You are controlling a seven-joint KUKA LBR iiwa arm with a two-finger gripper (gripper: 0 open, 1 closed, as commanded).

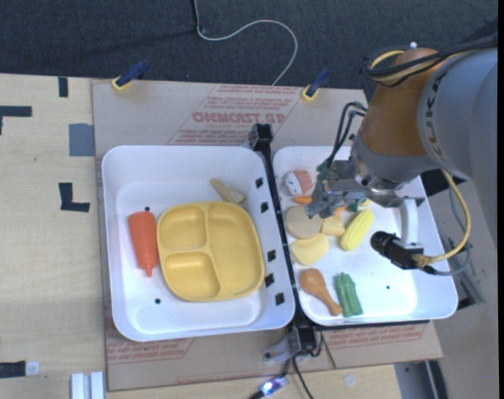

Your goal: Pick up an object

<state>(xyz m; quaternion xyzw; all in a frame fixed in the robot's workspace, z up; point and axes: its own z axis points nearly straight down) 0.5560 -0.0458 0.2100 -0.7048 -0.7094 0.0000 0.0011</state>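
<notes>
Corn cob [357, 229] is lying in the right bin [418, 306], long axis slanting toward the arm, just beside and slightly right of my gripper [325, 204], which I'm hovering above a round beige piece [301, 220].

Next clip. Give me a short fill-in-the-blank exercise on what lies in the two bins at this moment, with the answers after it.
1. The yellow divided tray lies in the ____ bin.
2. The orange carrot lies just to the ____ of that tray.
3. The hand hangs over the ____ bin, near the corn cob.
4. The green bean pod lies beside a ____ drumstick.

Missing words: left; left; right; brown
</notes>
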